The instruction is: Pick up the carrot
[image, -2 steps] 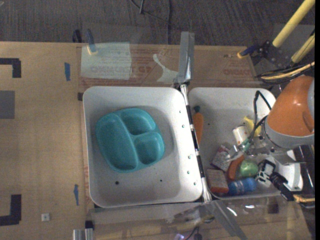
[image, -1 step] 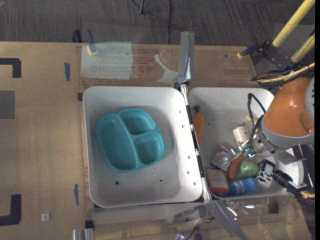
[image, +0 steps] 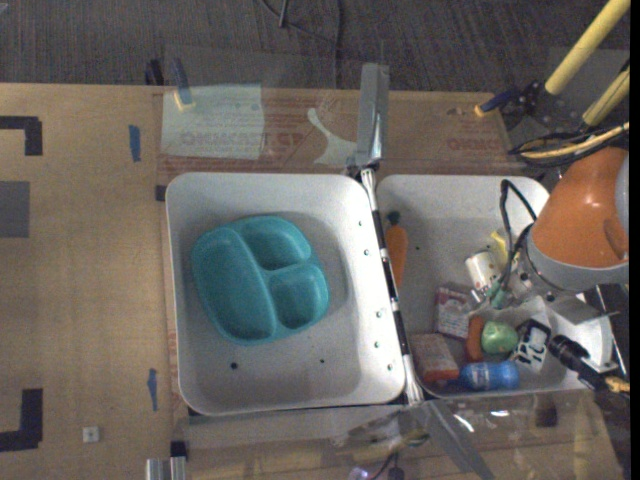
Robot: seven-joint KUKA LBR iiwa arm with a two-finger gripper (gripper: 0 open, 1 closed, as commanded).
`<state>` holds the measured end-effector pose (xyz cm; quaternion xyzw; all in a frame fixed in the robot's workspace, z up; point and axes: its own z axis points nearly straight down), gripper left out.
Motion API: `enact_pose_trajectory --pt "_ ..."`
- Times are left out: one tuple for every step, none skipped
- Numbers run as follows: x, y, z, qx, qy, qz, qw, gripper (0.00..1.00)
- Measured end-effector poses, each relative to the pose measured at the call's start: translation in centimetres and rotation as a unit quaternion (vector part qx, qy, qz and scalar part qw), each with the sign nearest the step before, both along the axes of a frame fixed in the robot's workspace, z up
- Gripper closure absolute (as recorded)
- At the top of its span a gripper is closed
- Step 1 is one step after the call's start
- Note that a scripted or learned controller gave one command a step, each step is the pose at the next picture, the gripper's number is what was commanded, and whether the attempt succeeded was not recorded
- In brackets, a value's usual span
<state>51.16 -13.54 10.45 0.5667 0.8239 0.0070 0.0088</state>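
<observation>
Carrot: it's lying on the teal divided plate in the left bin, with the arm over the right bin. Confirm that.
Not quite. The camera view shows the carrot in the right bin, lying along its left wall, not on the teal divided plate. That plate does sit in the left bin, and the arm is over the right bin.

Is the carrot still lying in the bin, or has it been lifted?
Lying in the bin. The carrot rests flat on the right bin's floor along its left wall, apart from the arm.
</observation>
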Motion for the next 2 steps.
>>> enact_pose_trajectory --pt "-1.1 0.2 17.0 -0.0026 0.009 0.083 0.9965 1.00" --pt "1.1 -0.9 9.4 -0.0008 0.011 0.011 0.9999 1.00"
